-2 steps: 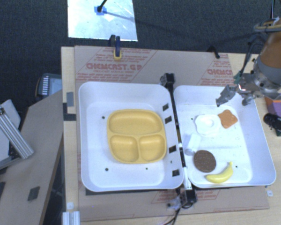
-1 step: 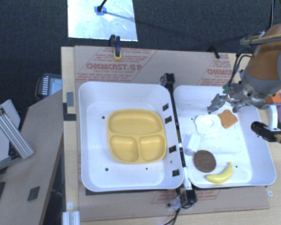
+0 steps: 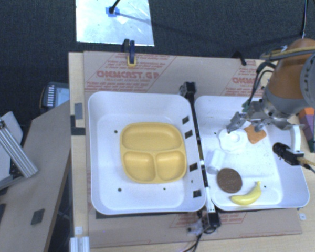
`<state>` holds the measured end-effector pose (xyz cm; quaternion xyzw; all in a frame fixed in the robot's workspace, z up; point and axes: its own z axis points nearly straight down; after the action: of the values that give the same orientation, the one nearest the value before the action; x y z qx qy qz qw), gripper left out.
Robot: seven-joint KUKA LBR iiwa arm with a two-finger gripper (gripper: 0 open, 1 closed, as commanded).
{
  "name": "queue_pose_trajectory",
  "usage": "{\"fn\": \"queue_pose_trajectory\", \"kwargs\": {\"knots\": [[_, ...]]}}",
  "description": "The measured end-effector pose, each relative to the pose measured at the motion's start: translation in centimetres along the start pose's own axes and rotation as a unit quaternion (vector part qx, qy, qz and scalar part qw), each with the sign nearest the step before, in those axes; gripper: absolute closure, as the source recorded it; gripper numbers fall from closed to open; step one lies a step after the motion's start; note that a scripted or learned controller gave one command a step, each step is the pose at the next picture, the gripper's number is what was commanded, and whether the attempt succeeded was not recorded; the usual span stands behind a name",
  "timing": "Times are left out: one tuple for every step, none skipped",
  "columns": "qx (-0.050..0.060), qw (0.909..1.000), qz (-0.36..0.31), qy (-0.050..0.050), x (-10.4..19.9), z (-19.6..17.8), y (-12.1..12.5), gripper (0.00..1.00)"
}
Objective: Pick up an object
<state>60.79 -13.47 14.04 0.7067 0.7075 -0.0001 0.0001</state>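
Gripper [image 3: 245,121] just above white object [image 3: 230,140] and orange piece [image 3: 256,135]

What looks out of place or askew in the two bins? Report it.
Nothing stands out. The yellow divided tray lies flat in the left bin. In the right bin, the banana, brown round piece, white pieces and orange piece lie loose, with nothing spilled or visibly damaged.

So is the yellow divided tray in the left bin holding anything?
Empty. The yellow tray sits in the left bin, and all three of its compartments show bare yellow plastic.
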Motion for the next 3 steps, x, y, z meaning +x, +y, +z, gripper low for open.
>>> {"fn": "queue_pose_trajectory", "kwargs": {"knots": [[-0.002, 1.0, 0.0, -0.001, -0.1, -1.3, 0.1, 1.0], [-0.003, 1.0, 0.001, -0.001, -0.5, -7.3, -0.5, 1.0], [-0.003, 1.0, -0.001, 0.0, -0.6, -10.4, -0.4, 1.0]]}}
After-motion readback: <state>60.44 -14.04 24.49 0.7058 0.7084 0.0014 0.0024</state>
